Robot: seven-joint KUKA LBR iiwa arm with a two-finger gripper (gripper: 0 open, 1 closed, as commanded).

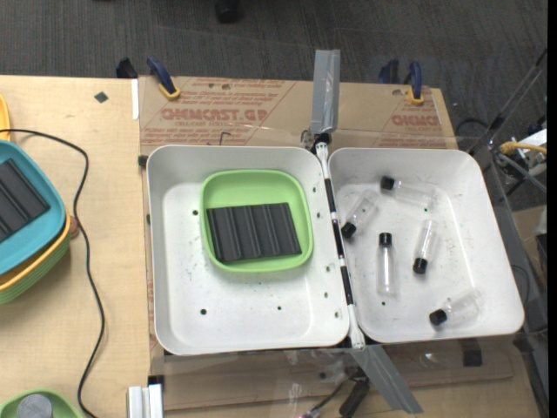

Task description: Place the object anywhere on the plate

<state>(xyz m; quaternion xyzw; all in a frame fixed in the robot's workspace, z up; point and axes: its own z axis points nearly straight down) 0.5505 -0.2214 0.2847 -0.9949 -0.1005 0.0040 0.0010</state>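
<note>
— Where is the middle vial (385, 266) being kept?
— In the right bin (493, 200), apart from the green plate (255, 185). It is being laid lengthwise, cap pointing to the far edge, its clear body being lost against white.

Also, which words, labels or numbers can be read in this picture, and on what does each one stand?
"CHEMCAST GP", red, blurred, my best reading: on the brown cardboard sheet behind the left bin.
The same red print, cut short, unreadable: on the cardboard behind the right bin.
The vials bear no readable label.

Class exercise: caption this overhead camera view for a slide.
Green plate in left bin; five clear capped vials in right bin.
</note>
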